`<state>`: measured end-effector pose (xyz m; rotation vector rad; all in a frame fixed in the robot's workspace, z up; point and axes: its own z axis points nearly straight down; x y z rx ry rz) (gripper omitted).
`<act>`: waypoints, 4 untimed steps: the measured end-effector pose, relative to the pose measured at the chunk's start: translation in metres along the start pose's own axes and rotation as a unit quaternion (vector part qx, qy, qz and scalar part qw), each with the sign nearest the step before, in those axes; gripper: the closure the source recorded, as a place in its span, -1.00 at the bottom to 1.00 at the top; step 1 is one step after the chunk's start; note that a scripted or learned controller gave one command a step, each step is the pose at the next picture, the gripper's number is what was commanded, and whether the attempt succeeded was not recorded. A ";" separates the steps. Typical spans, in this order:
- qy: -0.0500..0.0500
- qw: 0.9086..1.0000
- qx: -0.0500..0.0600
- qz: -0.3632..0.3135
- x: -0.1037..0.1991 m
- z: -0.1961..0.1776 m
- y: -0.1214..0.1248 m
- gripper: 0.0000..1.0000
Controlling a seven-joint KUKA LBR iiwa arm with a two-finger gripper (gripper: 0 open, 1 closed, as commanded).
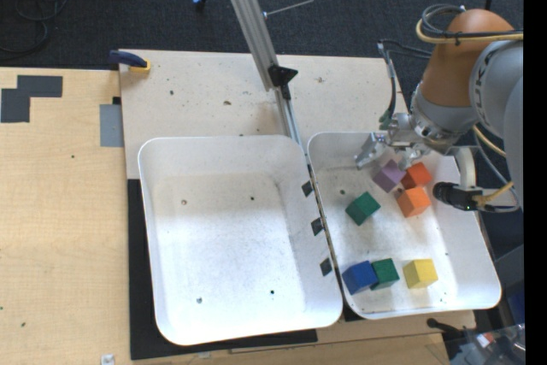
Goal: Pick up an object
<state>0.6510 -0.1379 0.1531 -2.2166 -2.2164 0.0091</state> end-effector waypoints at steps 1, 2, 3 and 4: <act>-0.003 1.000 -0.011 0.000 0.000 0.031 -0.003 -1.00; -0.003 1.000 -0.015 0.001 0.000 0.033 0.000 -1.00; -0.004 1.000 -0.017 0.002 -0.001 0.022 0.001 1.00; -0.001 1.000 -0.006 0.000 0.002 -0.041 0.000 1.00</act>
